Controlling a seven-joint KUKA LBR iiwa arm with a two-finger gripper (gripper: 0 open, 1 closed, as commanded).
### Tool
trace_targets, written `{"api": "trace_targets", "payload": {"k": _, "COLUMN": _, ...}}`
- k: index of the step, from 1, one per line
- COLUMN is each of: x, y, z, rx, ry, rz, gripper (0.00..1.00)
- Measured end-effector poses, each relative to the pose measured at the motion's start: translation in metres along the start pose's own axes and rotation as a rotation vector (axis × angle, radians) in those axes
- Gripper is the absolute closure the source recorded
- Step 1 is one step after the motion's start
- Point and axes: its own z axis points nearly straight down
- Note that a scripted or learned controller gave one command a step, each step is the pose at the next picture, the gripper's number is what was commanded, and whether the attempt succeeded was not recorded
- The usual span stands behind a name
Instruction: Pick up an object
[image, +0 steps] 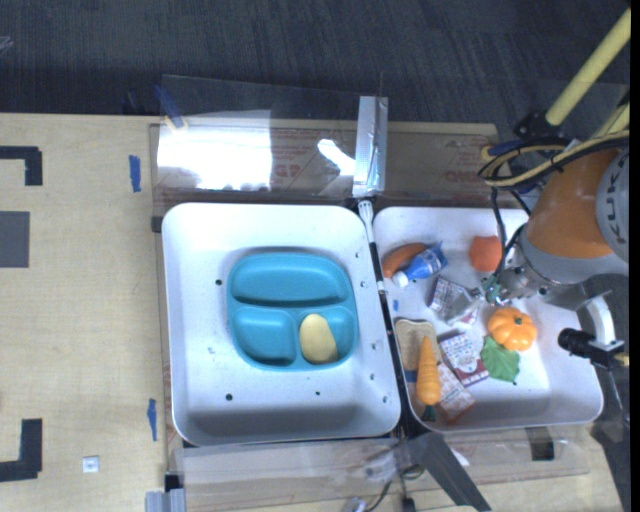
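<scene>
The right bin (575, 395) holds several small items. A small orange pumpkin (511, 327) sits on a green leafy piece (502, 362). A carrot (428, 371) lies near the bin's left wall. A red-and-white packet (462, 352) lies between them, and a crinkled silver wrapper (450, 296) is above it. A blue bottle (422, 264) leans on an orange-brown item (400, 256). An orange-red ball (486, 252) lies at the back. My gripper (497, 289) hangs low over the bin, just above the pumpkin and right of the wrapper. Nothing shows between its tips.
The left bin (200, 380) holds a blue divided tray (262, 335) with a yellow oval item (317, 338) in its lower right compartment. A clear sheet and a taped post (369, 145) stand behind the bins. Cables (520, 160) hang behind the arm.
</scene>
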Motion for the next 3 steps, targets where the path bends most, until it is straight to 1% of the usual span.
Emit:
{"api": "trace_targets", "payload": {"k": 1, "x": -0.019, "y": 0.075, "z": 0.001, "rx": 0.012, "ry": 0.004, "rz": 0.07, "gripper": 0.0}}
{"api": "trace_targets", "payload": {"k": 2, "x": 0.01, "y": 0.05, "z": 0.001, "rx": 0.0, "ry": 0.0, "rz": -0.005, "gripper": 0.0}}
{"api": "trace_targets", "payload": {"k": 3, "x": 0.009, "y": 0.052, "z": -0.011, "rx": -0.005, "ry": -0.003, "rz": -0.005, "gripper": 1.0}}
